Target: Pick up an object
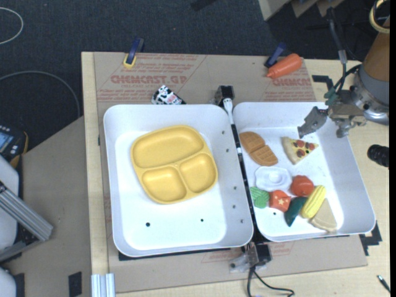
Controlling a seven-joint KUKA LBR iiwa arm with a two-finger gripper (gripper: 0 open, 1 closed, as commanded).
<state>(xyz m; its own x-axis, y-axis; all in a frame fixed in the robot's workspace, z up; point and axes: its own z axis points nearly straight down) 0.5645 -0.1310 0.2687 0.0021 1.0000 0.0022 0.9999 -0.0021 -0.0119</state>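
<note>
The right bin (352, 166) holds several toy foods: a brown bread loaf (258, 147), a pizza slice (299, 148), a fried egg (273, 179), a red tomato (302, 184), a corn cob (314, 201) and a pale wedge (324, 218). My gripper (325, 127) hangs over the bin's back right part, just behind and right of the pizza slice. Its two fingers are spread wide, open, with nothing between them. One dark fingertip (307, 124) points towards the pizza.
The left bin (120, 184) carries a yellow divided plate (174, 163). An orange carrot (284, 65), a black-and-white toy (166, 96) and a blue-yellow clip (131, 53) lie on the cardboard behind the bins. A green piece (260, 198) and a red piece (280, 200) crowd the bin's front.
</note>
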